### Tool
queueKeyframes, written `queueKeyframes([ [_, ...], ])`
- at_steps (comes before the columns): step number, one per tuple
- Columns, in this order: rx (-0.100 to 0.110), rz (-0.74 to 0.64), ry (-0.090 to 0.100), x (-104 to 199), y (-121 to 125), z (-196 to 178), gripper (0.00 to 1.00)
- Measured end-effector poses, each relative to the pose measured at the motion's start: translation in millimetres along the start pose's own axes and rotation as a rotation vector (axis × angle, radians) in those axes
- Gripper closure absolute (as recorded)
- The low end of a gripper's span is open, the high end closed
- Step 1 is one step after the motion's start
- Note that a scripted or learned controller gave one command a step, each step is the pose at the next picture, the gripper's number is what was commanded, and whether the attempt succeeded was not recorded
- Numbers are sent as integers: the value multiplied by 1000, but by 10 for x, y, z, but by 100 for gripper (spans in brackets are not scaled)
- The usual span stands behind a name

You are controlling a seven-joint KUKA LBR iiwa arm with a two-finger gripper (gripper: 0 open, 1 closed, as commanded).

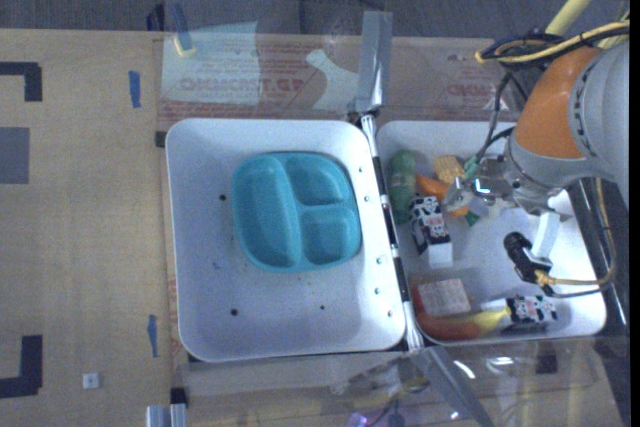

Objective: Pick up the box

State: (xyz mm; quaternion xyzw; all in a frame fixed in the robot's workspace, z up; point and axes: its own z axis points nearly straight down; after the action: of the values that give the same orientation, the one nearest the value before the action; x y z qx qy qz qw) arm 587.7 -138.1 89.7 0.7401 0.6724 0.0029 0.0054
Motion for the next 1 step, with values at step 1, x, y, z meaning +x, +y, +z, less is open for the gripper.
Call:
queueKeyframes([
  [1, -4, -137, -4, 281, -788, -22, 0],
])
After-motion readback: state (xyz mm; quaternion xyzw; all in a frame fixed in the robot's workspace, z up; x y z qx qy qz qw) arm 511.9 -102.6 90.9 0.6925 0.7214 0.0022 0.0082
